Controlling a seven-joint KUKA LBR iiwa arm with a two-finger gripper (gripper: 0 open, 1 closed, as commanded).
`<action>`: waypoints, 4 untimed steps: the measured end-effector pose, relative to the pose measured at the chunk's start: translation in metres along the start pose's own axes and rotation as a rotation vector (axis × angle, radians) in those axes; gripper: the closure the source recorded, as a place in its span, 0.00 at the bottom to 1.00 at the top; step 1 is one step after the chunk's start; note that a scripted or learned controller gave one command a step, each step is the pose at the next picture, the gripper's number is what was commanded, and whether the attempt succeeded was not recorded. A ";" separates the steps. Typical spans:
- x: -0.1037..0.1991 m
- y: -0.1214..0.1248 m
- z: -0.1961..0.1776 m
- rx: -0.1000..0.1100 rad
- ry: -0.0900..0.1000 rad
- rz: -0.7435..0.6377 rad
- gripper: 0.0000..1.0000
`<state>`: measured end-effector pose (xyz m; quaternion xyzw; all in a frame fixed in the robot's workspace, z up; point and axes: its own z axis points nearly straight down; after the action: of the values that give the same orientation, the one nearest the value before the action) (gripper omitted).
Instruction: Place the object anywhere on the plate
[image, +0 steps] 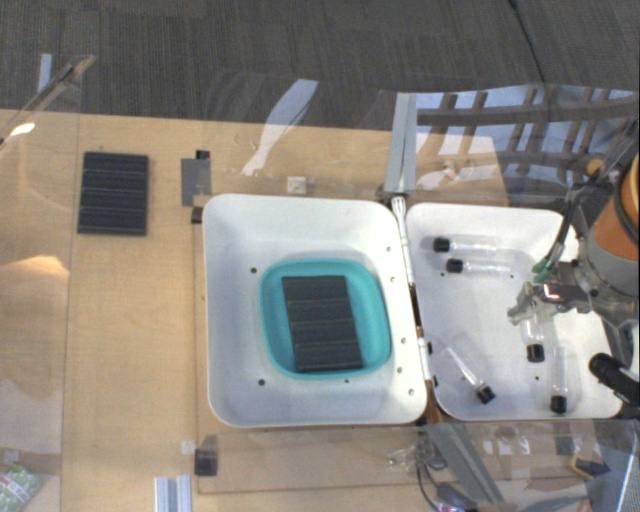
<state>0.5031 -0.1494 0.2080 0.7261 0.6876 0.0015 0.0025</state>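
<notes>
1. Tabletop (120, 330) of pale wood is carrying two shallow white bins side by side, the left bin (230, 300) and the right bin (500, 225).
2. A teal plate (275, 320) is sitting in the middle of the left bin, and a black ribbed pad (321, 322) is lying on it, long side running from 12 to 6 o'clock.
3. Clear tubes with black caps are lying scattered in the right bin: two near its 11 o'clock corner (470, 246), one toward 6 o'clock (468, 372), and two toward 4 o'clock (556, 385).
4. The arm (612, 240) is reaching in from 3 o'clock, and the pincer (535, 303) is hanging over the right bin's 3 o'clock half, right above a tube (533, 335); whether its tips are apart or together cannot be told.
5. A second black ribbed pad (114, 193) is lying on the tabletop toward 10 o'clock, well apart from both bins.
</notes>
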 end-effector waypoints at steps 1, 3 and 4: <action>0.065 -0.002 0.074 0.002 0.002 -0.095 1.00; 0.167 0.016 0.023 0.001 0.002 -0.088 0.00; 0.169 0.018 0.013 -0.003 0.002 -0.094 1.00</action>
<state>0.5303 0.0180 0.1952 0.6928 0.7211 0.0031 0.0030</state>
